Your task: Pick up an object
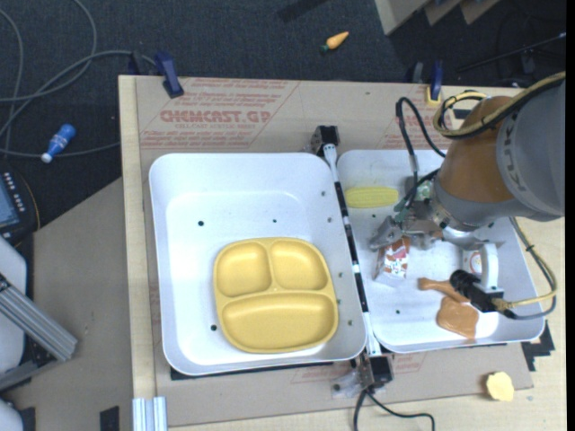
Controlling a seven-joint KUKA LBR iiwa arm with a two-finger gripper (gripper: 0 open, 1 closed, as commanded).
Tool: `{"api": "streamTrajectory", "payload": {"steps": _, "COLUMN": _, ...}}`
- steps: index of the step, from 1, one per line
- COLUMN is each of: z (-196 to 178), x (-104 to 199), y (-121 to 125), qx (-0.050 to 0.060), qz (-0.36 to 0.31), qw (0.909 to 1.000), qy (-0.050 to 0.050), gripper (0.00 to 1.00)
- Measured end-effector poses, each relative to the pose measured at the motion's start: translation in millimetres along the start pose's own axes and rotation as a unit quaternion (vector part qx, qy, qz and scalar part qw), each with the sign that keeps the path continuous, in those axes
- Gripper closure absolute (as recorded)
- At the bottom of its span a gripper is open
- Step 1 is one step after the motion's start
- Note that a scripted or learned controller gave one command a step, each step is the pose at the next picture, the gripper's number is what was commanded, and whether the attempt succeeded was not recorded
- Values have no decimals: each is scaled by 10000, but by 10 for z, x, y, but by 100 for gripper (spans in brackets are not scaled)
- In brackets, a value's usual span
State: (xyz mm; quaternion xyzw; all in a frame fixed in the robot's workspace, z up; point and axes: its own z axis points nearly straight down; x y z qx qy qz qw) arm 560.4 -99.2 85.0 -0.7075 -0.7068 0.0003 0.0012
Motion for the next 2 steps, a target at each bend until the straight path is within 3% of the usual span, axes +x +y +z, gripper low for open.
{"api": "streamTrajectory", "payload": {"steps": 1, "z": -112, "x": -1, "y": 23, "qx": -33, "qz": 0, "qw": 10000, "qy": -8, "gripper": 100}}
{"api": "streamTrajectory", "payload": {"steps": 2, "z": -1214, "x": 779, "y": 73, "qx": -74, "qz": -53, "qw": 10000, "qy": 11, "gripper": 100}}
